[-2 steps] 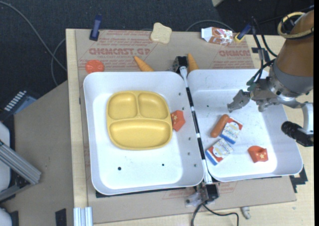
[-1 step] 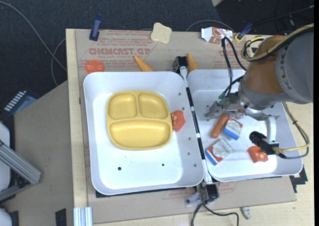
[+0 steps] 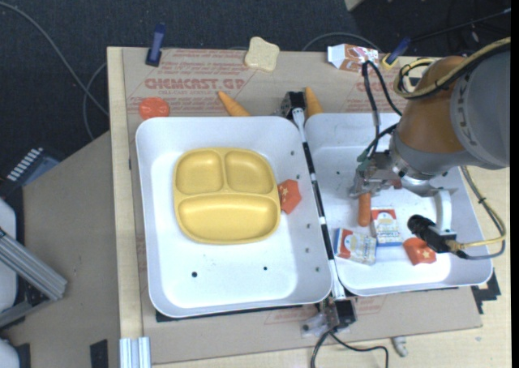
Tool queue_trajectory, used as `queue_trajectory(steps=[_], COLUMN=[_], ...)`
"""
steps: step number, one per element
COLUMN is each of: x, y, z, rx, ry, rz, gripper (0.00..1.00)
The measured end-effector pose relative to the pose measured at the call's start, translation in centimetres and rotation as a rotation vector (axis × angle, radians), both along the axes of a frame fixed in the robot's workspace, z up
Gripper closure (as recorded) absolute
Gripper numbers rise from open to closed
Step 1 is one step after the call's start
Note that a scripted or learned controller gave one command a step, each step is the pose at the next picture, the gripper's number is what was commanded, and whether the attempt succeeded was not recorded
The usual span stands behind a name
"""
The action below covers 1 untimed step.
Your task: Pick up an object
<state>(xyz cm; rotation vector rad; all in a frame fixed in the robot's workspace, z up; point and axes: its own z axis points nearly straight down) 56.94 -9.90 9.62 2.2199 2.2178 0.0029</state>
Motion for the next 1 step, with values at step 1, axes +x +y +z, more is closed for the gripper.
queue_trajectory(steps=[1], x=[0.55], y=[6.28], z=[8.94], rx=[0.002], ry=[0.001], rz=[0.003], gripper=[1.0])
